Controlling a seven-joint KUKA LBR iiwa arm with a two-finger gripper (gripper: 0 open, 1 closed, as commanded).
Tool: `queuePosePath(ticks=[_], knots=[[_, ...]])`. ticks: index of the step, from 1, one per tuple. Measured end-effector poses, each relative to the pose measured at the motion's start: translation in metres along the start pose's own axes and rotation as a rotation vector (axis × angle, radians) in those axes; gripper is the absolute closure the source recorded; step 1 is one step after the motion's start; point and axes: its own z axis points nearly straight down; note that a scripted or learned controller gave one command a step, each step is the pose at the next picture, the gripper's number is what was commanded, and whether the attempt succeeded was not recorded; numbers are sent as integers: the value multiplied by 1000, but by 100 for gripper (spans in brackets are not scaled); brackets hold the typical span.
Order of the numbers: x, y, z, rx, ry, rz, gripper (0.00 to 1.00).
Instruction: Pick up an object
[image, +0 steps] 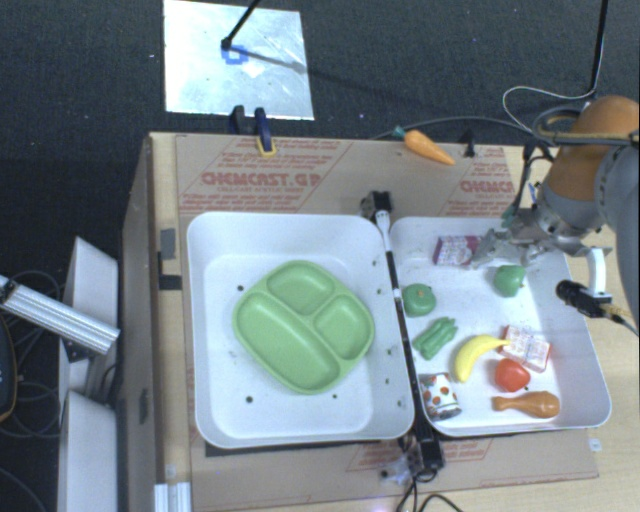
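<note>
Claw (510, 245) just above green ball (509, 280).

I count two white bins on the table: the left bin (200, 330) carries one green divided plate (303, 324). The right bin (590, 385) carries nine toy items, and one carrot (429, 147) lies near the table's far edge.

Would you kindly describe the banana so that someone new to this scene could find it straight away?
Look in the right-hand white bin, the one crowded with toy food, and go to its lower half. The banana lies there between the green pea pod on its left and the red tomato on its right. It is the only yellow, curved thing in the bin.
</note>
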Motion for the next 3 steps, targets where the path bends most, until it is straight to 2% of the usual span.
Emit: queuePosePath(ticks=[3], knots=[[0, 0, 0, 0, 0, 0, 0]])
